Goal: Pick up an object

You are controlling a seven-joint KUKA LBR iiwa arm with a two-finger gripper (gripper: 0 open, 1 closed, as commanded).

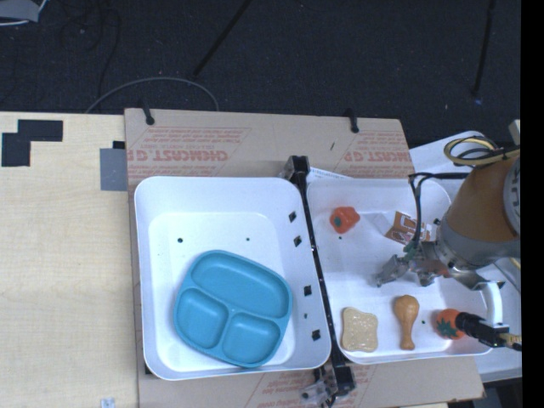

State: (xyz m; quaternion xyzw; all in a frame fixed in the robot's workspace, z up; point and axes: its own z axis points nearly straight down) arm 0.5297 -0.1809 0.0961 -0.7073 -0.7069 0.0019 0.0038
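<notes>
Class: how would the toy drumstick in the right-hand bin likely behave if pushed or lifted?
The drumstick looks like moulded plastic, so probably stiff and light. Its rounded head and thin shank suggest it may pivot or roll when nudged.

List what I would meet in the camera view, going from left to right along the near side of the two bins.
blue divided plate → slice of bread → drumstick → orange toy vegetable

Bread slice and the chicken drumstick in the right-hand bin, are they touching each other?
Apart. The camera view shows a strip of bare white bin floor between the bread slice and the drumstick.
</notes>
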